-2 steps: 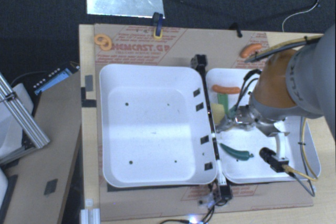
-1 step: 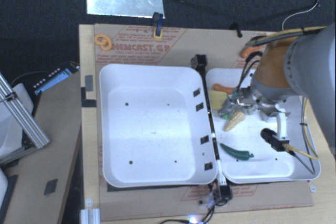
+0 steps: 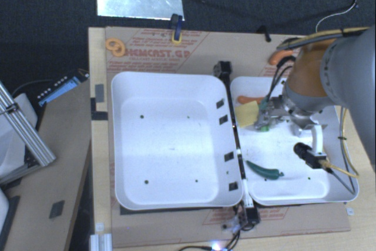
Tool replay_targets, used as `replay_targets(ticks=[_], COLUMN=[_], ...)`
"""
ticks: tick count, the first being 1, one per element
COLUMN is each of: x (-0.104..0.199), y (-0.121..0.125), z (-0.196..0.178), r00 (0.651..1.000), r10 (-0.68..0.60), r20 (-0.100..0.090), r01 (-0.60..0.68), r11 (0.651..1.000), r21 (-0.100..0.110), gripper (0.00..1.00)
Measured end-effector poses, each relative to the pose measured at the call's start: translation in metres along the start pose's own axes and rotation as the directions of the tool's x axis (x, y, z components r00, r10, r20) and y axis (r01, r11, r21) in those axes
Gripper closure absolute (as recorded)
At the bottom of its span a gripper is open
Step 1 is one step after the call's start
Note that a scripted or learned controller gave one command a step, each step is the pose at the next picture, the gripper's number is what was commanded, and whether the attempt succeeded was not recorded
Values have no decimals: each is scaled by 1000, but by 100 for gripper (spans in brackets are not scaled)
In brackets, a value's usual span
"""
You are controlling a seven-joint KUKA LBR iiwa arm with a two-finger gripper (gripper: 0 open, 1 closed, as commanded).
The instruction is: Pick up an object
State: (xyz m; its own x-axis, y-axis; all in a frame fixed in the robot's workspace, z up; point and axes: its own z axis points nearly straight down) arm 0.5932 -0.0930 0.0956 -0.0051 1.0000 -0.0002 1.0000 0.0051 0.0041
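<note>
In the right bin (image 3: 338,188), far-left part, the gripper (image 3: 265,120) sits low just right of the yellow block (image 3: 249,113), touching or nearly so; finger spread cannot be told; green pepper-like piece (image 3: 264,170) lies nearer, long axis left-right.

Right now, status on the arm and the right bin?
Gripper low in right bin, at yellow block; grasp unconfirmed. Green object lies loose nearer the front. Orange piece behind block. Nothing blocking.
</note>
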Motion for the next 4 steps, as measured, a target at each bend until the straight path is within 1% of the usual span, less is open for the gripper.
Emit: replay_targets(ticks=[1, 2, 3, 4], x=[0, -73, -16, -60], y=[0, 38, 77, 74], z=[0, 9, 10, 11], r00=[1000, 1000, 1000, 1000], r10=[0, 7, -6, 5], r20=[0, 3, 1, -1], r01=[0, -7, 6, -5], r11=[1000, 1000, 1000, 1000], r21=[0, -4, 6, 7], gripper=[0, 0, 0, 0])
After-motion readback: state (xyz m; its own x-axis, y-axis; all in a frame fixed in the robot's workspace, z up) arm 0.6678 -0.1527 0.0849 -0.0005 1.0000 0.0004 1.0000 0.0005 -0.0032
